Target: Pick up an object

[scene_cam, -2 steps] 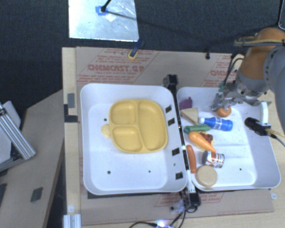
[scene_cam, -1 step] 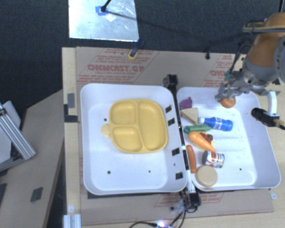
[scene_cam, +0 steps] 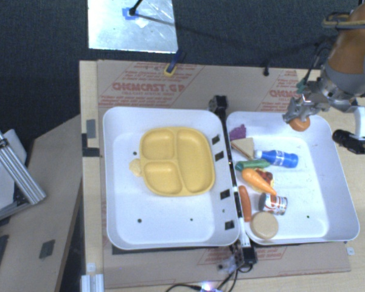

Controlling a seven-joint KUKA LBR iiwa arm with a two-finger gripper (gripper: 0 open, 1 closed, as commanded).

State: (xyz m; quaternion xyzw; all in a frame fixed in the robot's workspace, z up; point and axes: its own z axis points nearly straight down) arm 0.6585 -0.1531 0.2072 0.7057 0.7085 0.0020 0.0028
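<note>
My gripper (scene_cam: 298, 115) hangs over the far right corner of the right bin (scene_cam: 328, 181). Its fingers are shut on a small orange round object (scene_cam: 300, 125), which shows just below the fingertips. Lower in the same bin lie a blue bottle (scene_cam: 280, 158), a tan wedge (scene_cam: 243, 146), a purple piece (scene_cam: 238, 130), a green piece (scene_cam: 250, 164), a carrot (scene_cam: 258, 180), a red sausage-like piece (scene_cam: 245, 202), a small can (scene_cam: 272, 204) and a beige disc (scene_cam: 264, 225).
The left bin (scene_cam: 118, 205) holds a yellow divided plate (scene_cam: 173, 161) with a small pale-yellow piece (scene_cam: 135, 166) at its left edge. A black divider with clips (scene_cam: 228, 163) runs between the bins. A shiny metal sheet (scene_cam: 132, 16) lies behind the bench.
</note>
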